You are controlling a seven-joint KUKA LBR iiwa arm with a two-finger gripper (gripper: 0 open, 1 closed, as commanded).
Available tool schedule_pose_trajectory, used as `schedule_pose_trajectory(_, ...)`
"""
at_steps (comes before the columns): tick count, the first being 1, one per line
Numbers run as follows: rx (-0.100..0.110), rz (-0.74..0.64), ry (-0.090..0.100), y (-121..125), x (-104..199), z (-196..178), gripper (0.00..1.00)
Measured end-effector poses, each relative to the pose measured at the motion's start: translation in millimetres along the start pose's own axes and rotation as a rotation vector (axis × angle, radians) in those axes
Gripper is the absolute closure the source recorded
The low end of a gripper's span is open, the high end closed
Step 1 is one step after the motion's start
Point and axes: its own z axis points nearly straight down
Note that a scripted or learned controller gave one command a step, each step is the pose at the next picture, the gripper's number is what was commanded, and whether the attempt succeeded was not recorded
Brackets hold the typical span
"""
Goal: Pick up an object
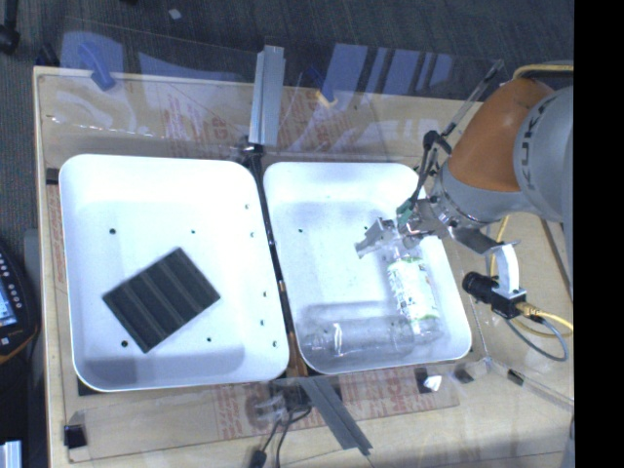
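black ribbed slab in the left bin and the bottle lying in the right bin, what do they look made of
The slab looks like matte black rubber or plastic: dull, no glare, with parallel ridges; which of the two is unclear. The lying bottle looks like clear thin plastic: the white bin shows through it, with bright glints along its side.

Over in the left bin (88, 193), 1 flat black ribbed panel (162, 298) lies face up, turned at a slant, sitting toward the near-left part of the floor, well apart from the walls. In the right bin (312, 193), 1 clear plastic bottle (363, 336) lies on its side along the near wall. Touching its right end, 1 small bottle with a white and green label (412, 293) lies pointing away toward the far side.
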Motion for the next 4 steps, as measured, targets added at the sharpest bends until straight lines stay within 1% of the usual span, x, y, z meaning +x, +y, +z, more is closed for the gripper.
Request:
schedule_pose_trajectory(1,-0.002,0.127,-0.003,-10.0,-0.9,-11.5,0.0)
schedule_pose_trajectory(3,-0.002,0.127,-0.002,-10.0,-0.7,-11.5,0.0)
schedule_pose_trajectory(4,-0.002,-0.139,-0.001,-6.4,48.0,-39.7,0.0)
